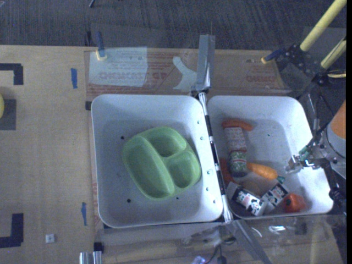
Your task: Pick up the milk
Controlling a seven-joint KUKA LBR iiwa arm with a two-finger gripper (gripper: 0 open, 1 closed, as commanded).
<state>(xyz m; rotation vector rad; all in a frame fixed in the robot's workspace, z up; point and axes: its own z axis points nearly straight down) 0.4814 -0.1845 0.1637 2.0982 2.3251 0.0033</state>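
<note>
The milk [248, 201] is a small black-and-white carton lying on its side near the front edge of the right bin [275, 111]. A second small dark carton [275, 192] lies just to its right. My gripper [301, 161] hangs at the bin's right wall, up and to the right of the milk and well apart from it. The arm's wrist enters from the right edge of the view.
In the right bin also lie an orange sausage [237, 125], a red-labelled can [237, 150], a carrot [262, 171] and a red tomato [293, 203]. The left bin [110, 120] holds a green divided plate [161, 161]. A metal divider [204, 65] runs between the bins.
</note>
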